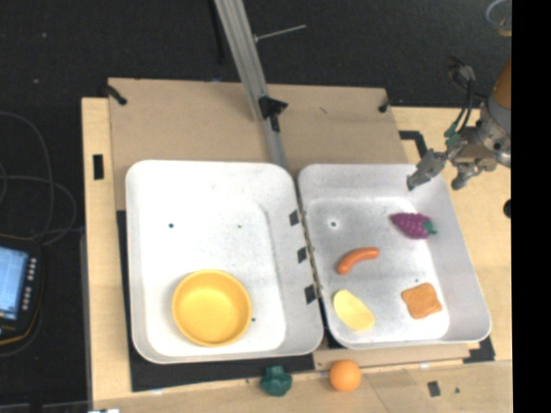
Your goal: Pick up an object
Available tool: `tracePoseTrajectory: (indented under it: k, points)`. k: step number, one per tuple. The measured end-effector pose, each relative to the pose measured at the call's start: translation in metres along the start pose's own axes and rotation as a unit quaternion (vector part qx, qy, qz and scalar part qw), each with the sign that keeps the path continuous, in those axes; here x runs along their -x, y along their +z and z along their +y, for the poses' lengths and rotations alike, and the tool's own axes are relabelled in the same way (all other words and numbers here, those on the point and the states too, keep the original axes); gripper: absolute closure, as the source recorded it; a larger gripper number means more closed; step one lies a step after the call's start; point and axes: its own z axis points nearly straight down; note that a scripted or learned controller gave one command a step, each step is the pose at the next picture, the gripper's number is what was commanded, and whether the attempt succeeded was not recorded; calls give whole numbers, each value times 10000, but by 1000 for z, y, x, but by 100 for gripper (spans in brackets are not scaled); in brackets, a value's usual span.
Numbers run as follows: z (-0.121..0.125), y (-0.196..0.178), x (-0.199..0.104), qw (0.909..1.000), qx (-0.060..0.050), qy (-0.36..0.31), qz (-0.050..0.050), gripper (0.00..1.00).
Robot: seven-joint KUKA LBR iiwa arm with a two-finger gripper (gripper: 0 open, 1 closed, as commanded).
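The gripper [442, 172] hung over the far right corner of the right bin [461, 248], fingers spread apart with nothing between them, probably staged above the pile before a descent. Pickable items all lay loose in that bin: purple grapes [411, 224] nearest the gripper, a sausage [356, 259] mid-bin, a yellow piece [353, 310] and an orange-brown square [421, 300] at the near side. The left bin [207, 205] held a yellow bowl [212, 306]. An orange ball [344, 375] and a green item [275, 381] sat outside on the bench, likely strays.
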Motion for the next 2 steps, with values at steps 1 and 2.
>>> tracePoseTrajectory:
  k: [1, 2]
  points:
    - [0, 0, 0, 10000, -2, -1, -5, 0]
    - [5, 44, 2, 10000, -21, 4, -1, 0]
